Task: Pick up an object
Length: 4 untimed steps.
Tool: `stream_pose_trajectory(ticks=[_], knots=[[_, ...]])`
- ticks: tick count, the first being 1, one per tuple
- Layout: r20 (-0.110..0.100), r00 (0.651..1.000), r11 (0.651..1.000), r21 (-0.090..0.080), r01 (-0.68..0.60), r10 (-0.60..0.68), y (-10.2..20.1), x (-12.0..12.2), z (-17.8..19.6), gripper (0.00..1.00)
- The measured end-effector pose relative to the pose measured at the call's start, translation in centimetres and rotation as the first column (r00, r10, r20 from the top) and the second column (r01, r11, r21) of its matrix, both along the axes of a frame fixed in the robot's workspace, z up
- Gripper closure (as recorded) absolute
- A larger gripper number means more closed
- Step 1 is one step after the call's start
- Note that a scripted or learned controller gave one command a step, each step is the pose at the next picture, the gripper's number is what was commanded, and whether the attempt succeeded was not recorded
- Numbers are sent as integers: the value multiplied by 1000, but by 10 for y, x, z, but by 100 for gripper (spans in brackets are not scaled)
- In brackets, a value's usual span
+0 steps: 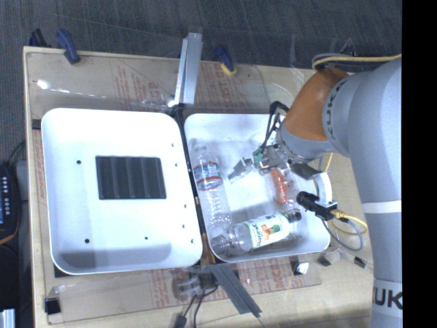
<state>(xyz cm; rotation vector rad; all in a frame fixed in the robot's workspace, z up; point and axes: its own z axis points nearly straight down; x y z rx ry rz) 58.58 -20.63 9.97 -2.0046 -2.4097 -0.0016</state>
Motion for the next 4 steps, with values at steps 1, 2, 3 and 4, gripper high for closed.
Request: stream_pose_trajectory(ticks=[1,2,3,4], knots=[[4,996,996,-5,-86,87,-4,15,57,0],[1,988,988,-4,-157,157,-3,-9,54,0],[5,981,981,-6,-194,194,-4,-6,87,0],[3,968,968,-4,-253,253,-2,-2,80,0]])
